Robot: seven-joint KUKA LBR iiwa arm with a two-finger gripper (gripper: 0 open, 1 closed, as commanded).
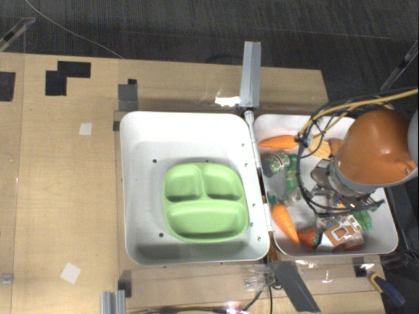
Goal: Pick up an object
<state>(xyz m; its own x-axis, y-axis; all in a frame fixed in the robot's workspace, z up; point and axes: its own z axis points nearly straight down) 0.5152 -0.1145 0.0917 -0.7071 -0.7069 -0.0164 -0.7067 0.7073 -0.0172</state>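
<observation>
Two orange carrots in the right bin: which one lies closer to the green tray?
The lower orange carrot, lying slanted beside the divider near the bin's front. The other orange carrot lies level near the back wall, farther from the green three-compartment plastic tray.

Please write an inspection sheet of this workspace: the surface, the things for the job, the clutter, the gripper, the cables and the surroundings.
Surface: wooden bench bearing a left bin and a right bin, side by side.
Job's things: right bin holds two carrots, a green can and a small carton.
Clutter: green divided tray in the left bin; black marks on the bench.
Gripper: hidden below the arm's orange band, over the right bin.
Cables: black and yellow cables loop at the wrist; thin wire on the floor.
Surroundings: dark floor.
</observation>
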